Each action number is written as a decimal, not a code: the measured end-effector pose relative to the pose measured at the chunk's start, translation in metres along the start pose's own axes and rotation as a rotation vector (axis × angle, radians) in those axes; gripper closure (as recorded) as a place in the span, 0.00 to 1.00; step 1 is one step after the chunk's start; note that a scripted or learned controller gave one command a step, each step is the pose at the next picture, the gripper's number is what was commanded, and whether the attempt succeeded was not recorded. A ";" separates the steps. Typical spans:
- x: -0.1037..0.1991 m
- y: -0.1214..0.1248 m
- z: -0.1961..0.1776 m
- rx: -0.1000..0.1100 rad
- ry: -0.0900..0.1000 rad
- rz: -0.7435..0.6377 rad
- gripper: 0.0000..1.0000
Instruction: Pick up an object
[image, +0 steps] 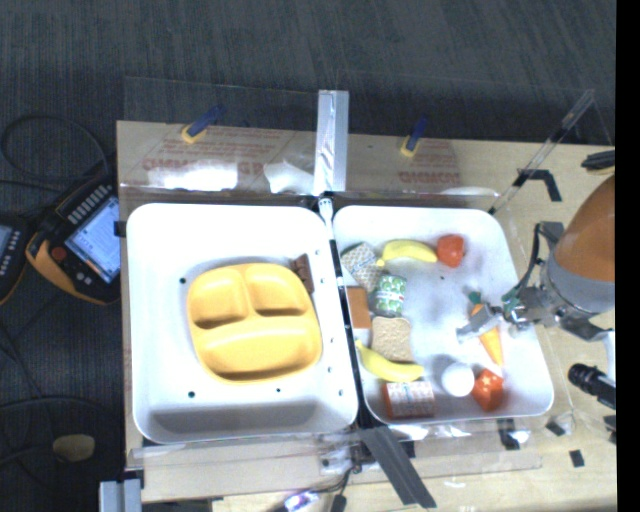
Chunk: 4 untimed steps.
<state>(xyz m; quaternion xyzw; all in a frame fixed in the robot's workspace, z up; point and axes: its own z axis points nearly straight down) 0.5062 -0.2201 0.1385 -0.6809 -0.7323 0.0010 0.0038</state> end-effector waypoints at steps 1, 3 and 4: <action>0.005 0.009 0.038 -0.006 0.007 -0.033 0.00; 0.082 0.043 0.009 0.001 -0.001 -0.101 1.00; 0.160 0.022 -0.087 0.002 -0.004 -0.140 1.00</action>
